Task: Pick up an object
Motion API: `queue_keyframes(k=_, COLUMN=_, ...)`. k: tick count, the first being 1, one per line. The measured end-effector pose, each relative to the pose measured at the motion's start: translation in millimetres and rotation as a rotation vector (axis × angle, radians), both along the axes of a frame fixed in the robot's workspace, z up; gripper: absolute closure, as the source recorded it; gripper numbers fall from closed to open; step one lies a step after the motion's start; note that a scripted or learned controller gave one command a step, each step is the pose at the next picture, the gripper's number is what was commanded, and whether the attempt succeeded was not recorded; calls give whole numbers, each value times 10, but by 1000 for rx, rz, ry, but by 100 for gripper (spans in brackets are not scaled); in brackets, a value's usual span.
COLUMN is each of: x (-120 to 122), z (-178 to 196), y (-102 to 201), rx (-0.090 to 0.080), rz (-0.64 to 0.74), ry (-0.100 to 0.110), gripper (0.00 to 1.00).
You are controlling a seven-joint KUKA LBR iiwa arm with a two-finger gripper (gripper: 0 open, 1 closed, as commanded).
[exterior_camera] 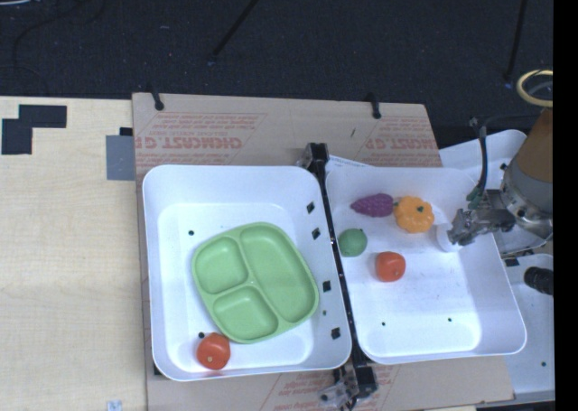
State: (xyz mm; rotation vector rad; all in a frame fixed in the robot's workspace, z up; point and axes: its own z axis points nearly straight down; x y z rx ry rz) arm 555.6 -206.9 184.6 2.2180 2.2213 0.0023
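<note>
Claw (461, 230) beside orange pepper (414, 215)

Purple (372, 205), orange (414, 215), green (352, 242), red (389, 266) toys, R bin.

Both white bins, the left bin (172, 192) and the right bin (488, 328), look like smooth moulded plastic with a faint sheen along their rims. The green divided plate (256, 281) is plastic too, smooth and softly matt. The small toys, a red tomato (214, 350), a green ball (352, 241), a second red piece (389, 266), an orange pepper (414, 214) and a purple piece (373, 205), look like smooth plastic or rubber; which, I cannot tell. Under the bins lies a matt brown cardboard sheet (271, 134) with red print. The table (63, 247) has a pale, matt wood-grain surface. The tool (465, 225) looks like dull grey metal.
</note>
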Motion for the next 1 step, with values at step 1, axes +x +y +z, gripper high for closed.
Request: queue_keyframes(k=1, x=2, z=161, y=-6, rx=1, rz=0, ry=3, gripper=100)
